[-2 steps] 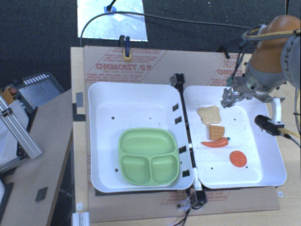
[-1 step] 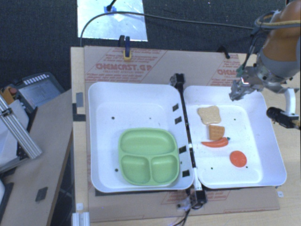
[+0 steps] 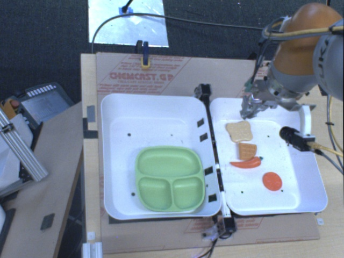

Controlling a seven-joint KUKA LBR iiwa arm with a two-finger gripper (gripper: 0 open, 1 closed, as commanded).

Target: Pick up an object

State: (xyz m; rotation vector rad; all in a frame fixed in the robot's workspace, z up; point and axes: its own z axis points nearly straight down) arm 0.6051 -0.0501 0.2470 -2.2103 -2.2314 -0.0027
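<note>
Single fixed cam up above the bench, angled down on both white bins (image 3: 161, 104), arm (image 3: 301, 42) coming in from the right.

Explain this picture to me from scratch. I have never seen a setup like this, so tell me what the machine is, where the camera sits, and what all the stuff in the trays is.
The camera is fixed above a bench and looks down at a slant. The grey machine with the orange band is a robot arm reaching in from the right; its job is to pick up an object. At its end is a gripper, a two-finger claw, hanging over the far part of the right bin.

Two shallow white bins sit side by side. The left bin holds a green divided plate with three compartments. The right bin holds toy food: a slice of bread, a smaller tan piece touching it, a red chili pepper and a red round slice.

Nothing is seen between the gripper's fingers, and all the items lie in the bin.
</note>
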